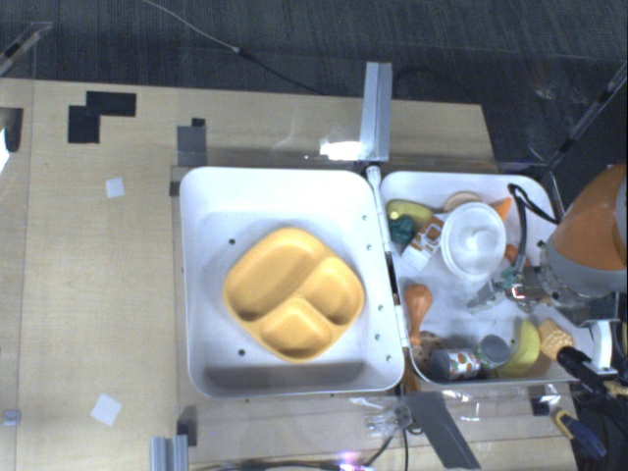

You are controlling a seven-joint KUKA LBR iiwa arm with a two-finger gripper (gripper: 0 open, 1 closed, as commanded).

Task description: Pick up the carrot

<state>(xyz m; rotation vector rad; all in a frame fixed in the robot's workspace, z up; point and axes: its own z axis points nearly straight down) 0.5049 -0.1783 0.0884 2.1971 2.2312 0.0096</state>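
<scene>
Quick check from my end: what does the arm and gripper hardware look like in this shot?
The arm shows a rounded orange band over a grey wrist section. A black cable loops beside it. The gripper is small metallic hardware with tiny red and green spots.

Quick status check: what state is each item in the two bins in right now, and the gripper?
Yellow divided plate: flat in left bin, compartments bare.
White cup: upright, right bin.
Carrot: lying by the right bin's left wall, not gripped.
Can: on its side.
Banana: lying near the front wall.
Gripper: low over right bin.
</scene>
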